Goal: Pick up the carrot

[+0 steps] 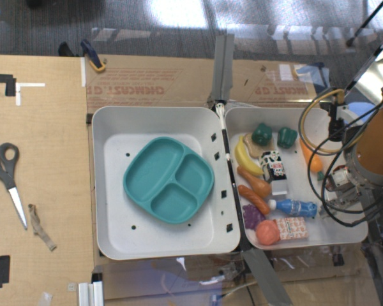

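Down in the right bin (345,234), the carrot (254,198) lies on a slant near the middle of the heap, its upper end close under the banana (245,158) and its lower end just above a purple toy (251,216) whose shape is hard to make out. A second orange piece (256,185) sits just above it, and I cannot tell whether the two touch. To their right stand a small black-and-white carton (273,164) and a grey block (279,187); below lie a blue bottle (296,206), a pink ball (267,233) and a small printed box (291,227). Two green items (274,134) rest near the bin's far wall. The arm (373,146) enters at the right edge, partly cut off by the frame and tangled in black and yellow cables (325,139); its working end is buried behind that bulk, so I cannot tell how the hand is set. An orange object (313,161) peeks out beside the cables, partly covered. The left bin (108,190) holds a teal divided plate (170,180). Scissors (8,177) lie on the bench, cut off at the left edge.
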Available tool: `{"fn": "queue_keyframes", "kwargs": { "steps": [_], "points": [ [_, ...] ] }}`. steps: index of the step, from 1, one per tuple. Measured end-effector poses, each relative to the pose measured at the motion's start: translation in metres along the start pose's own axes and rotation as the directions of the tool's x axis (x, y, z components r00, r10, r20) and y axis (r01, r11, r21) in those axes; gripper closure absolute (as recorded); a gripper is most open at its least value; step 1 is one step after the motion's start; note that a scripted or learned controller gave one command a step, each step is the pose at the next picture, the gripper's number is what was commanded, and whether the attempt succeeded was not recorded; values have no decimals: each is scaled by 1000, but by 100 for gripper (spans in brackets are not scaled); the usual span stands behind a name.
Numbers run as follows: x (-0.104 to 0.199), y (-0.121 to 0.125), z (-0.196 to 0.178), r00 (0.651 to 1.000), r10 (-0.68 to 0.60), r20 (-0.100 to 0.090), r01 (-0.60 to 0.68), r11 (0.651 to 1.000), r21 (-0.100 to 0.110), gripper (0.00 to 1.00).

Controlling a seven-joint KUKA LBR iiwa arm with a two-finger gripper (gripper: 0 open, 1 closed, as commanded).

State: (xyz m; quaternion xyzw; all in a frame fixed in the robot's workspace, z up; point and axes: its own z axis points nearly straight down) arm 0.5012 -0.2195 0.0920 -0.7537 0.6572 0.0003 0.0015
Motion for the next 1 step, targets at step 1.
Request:
{"fn": "queue_keyframes", "kwargs": {
  "steps": [1],
  "points": [
    [-7,-1,1,1000,-5,11,5,1000,0,0]
  ]
}}
